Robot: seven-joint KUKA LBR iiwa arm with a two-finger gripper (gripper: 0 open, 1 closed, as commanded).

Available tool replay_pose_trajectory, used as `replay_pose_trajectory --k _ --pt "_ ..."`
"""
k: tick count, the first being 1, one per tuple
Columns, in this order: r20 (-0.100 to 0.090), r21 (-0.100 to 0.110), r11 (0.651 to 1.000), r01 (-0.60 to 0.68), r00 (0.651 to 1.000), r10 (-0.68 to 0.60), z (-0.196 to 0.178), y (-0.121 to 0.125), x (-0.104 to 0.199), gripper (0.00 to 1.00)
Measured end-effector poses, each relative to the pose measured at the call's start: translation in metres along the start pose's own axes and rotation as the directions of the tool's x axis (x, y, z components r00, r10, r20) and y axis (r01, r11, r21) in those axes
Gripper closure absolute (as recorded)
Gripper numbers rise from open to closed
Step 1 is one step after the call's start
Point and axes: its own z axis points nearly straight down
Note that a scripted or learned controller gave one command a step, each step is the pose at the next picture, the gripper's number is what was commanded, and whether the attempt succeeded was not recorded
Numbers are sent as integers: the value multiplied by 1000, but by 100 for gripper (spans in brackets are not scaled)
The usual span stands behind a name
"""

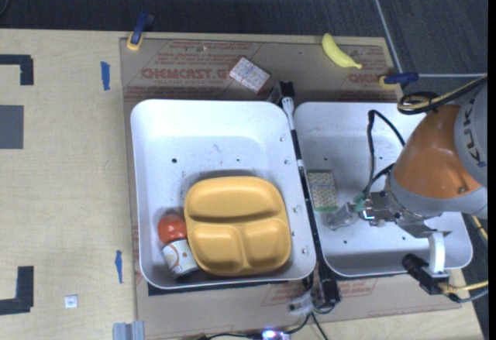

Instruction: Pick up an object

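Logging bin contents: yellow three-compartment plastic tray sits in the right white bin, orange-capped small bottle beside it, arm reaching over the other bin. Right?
Wrong bin. The camera view shows the yellow three-compartment plastic tray in the left white bin, with the orange-capped small bottle beside it. The arm reaches over the right white bin.

You can read red print "CHEMCAST" on the cardboard sheet (186,67) behind the bins; more red print at its right end stays illegible to you.
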Motion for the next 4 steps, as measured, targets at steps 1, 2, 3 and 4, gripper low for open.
replay_pose_trajectory --k 1,2,3,4 --pt "0 0 1000 0 1000 0 0 0 4 0" --pt "-1 0 1000 1 1000 -1 0 0 2 0" --pt "-1 0 1000 1 1000 -1 0 0 -3 0" --pt "-1 0 1000 1 1000 -1 0 0 7 0"
